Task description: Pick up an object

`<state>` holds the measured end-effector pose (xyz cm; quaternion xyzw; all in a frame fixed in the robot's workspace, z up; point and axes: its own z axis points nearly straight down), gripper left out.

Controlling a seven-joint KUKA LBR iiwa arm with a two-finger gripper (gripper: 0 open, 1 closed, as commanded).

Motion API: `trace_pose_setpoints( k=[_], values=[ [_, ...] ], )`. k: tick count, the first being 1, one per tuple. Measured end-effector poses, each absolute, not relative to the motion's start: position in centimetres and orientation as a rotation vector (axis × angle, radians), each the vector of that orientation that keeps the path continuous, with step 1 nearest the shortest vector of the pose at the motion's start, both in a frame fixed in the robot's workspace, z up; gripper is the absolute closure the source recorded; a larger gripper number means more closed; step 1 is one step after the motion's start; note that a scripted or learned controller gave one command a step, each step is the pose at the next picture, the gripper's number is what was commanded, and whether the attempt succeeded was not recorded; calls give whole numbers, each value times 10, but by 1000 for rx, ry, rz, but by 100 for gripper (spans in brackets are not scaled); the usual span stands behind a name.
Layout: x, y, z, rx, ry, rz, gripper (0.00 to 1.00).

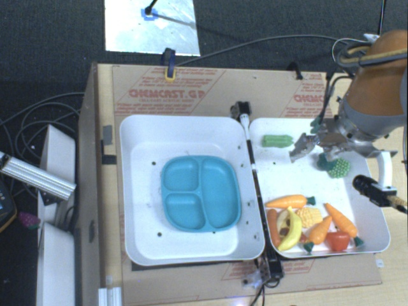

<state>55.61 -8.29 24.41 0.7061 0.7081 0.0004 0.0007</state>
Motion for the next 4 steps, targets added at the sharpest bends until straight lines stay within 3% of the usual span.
trace_pose_setpoints(
  k=[1,2,3,4],
  values=[
    [587,-143,167,2220,2222,-1,0],
    [598,-183,126,2220,2221,-1,0],
    [623,-206,84,2218,2222,1,0],
    [670,-195,86,2214,2223,4,0]
  ],
)
